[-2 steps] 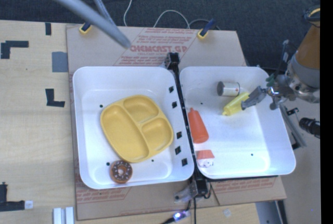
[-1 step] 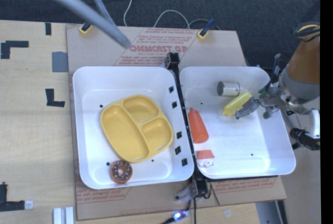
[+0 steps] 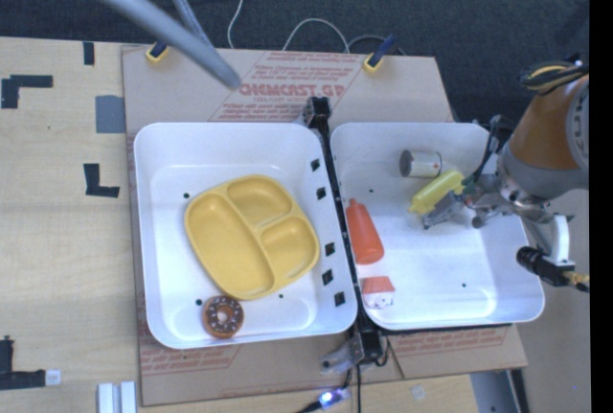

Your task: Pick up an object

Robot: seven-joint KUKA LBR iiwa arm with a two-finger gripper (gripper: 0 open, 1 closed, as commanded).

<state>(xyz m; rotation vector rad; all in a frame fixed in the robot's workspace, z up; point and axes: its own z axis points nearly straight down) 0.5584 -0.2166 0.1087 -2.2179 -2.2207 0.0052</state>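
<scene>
Yellow object beside pincer

The arm has a rounded orange band bordered by grey housing. Black cabling runs along the wrist beside the band. The gripper below the band is grey metal, slim-fingered.

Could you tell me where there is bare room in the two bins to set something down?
Right bin: bare floor lower right, past the orange piece. Crowded up top around the yellow block, cylinder and gripper. Left bin: tray fills the middle; bare strip right of the donut.
</scene>
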